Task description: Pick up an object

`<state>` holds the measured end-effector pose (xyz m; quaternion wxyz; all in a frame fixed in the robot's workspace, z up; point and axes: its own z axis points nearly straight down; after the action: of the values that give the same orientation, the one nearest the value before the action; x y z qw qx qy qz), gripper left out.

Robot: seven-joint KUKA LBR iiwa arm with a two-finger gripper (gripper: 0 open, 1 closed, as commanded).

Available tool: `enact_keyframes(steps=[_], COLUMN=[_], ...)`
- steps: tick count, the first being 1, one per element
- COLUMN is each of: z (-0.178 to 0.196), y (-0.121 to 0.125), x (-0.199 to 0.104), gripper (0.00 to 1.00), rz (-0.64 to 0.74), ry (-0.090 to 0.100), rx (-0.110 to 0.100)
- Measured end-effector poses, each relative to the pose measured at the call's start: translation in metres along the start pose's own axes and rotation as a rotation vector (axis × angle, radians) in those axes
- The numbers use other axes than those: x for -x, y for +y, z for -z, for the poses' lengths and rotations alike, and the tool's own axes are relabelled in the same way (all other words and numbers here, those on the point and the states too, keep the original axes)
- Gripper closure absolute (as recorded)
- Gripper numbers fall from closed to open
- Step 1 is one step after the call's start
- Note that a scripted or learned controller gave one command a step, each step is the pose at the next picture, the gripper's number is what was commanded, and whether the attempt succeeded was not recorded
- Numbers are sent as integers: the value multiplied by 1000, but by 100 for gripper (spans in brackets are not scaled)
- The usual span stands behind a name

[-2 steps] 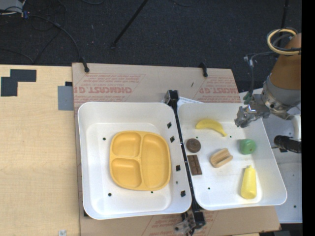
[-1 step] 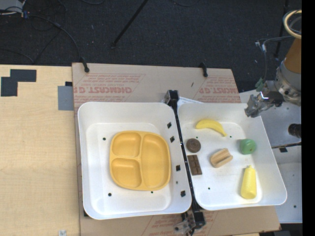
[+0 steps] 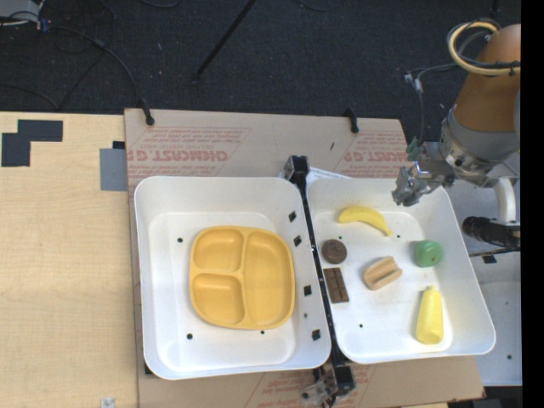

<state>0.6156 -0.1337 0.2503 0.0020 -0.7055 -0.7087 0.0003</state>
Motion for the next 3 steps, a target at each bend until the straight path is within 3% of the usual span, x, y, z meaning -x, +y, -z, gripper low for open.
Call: enact_keyframes(steps=[2,3], z=[-26,-19], y=[-5,-12], x=[-101,-153], gripper=[100,100], rz=[0,1], ry=[0,-1], rx=[-2,-1])
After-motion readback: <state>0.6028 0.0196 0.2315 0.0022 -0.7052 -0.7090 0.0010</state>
